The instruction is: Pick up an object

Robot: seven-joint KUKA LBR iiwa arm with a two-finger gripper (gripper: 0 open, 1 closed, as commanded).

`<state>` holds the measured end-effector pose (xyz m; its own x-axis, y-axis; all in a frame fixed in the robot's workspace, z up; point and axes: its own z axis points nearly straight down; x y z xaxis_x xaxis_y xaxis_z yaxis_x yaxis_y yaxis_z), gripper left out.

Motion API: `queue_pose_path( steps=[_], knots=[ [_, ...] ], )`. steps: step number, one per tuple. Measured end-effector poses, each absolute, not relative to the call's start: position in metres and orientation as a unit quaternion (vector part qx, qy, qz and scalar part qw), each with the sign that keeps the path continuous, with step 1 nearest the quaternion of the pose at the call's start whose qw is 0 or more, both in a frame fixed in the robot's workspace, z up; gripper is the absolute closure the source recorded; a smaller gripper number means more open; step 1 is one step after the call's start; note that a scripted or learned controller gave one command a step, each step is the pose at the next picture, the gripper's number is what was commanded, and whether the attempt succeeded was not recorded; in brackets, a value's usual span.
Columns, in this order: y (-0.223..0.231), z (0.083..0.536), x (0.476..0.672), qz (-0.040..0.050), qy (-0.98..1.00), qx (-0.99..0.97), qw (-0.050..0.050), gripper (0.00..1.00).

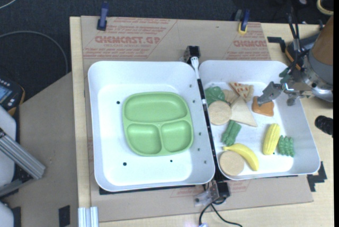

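Observation:
The right bin (312, 154) holds several toy foods: an orange wedge (264, 108), a corn cob (271, 138), a banana (244, 153), a green pickle (231, 132), two round crackers (219, 113), a pizza slice (242, 89), a beige wedge (244, 115), a leafy green piece (214, 95) and a bumpy green piece (286, 146). My gripper (279, 96) hangs over the bin's upper right, just above and right of the orange wedge. Its fingers (269, 93) stand apart, open, with nothing between them.
The left bin (100, 114) holds a green divided plate (157, 123). A ridge (203, 109) separates the two bins. Blue and yellow clamps (103, 16) pin the cardboard base at the back. Cables and dark hardware sit off the bench's right side.

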<state>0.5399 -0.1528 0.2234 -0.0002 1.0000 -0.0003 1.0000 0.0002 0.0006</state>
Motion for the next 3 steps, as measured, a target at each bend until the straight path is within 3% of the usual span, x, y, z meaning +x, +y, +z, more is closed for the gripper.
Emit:
queue_pose_path(
  steps=[1, 2, 3],
  knots=[
    [-0.110, 0.163, 0.482, -0.0018, 0.707, 0.707, -0.005, 0.00],
    [-0.108, 0.122, 0.478, -0.0012, 0.707, 0.707, -0.003, 0.00],
    [-0.109, 0.134, 0.479, 0.0004, 0.706, 0.708, 0.000, 1.00]
  ],
)
